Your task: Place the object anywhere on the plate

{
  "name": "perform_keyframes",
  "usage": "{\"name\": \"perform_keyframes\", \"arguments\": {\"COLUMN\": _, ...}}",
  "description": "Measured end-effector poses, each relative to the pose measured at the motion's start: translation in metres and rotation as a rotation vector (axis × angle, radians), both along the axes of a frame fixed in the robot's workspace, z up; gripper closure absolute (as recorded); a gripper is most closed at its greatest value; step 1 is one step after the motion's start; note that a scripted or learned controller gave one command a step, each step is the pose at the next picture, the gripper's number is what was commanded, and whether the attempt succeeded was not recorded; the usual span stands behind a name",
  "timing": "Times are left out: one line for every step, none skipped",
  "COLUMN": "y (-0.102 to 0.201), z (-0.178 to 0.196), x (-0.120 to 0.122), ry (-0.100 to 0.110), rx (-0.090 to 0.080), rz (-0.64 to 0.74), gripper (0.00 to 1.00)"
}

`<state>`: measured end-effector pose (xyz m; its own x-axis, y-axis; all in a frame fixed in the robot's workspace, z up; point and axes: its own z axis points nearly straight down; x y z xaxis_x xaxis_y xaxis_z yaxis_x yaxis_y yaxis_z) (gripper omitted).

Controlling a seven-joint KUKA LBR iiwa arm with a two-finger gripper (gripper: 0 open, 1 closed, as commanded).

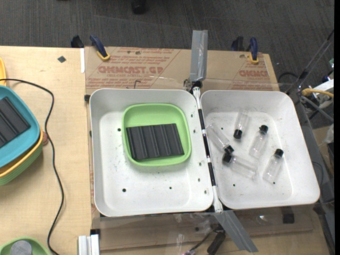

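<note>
A square green plate (154, 111) lies in the back half of the left white bin (154, 195). On the plate rests a dark ribbed rectangular pad (155, 141), covering most of its floor. The right white bin (279, 193) holds several clear plastic vials with black caps, all lying on their sides. One vial (241, 123) is near the back, one (258, 141) lies to its right, and another (273, 165) is nearer the front right. Two more vials (217, 136) (243, 168) lie by the bin's left wall, with their caps close together.
Cardboard (133, 67) held by blue-and-yellow clamps (100, 47) lies behind the bins. Stacked blue and yellow trays (18, 134) sit at the far left of the wooden bench, with a black cable (53, 142) running past them. A grey strip (198, 57) stands behind the seam between the bins.
</note>
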<state>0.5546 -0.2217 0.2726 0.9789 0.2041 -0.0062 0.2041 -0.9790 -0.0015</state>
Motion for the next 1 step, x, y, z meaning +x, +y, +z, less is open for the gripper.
{"name": "perform_keyframes", "arguments": {"y": -0.0003, "z": 0.0130, "x": -0.0245, "ry": -0.001, "rx": 0.001, "rz": -0.006, "gripper": 0.00}}
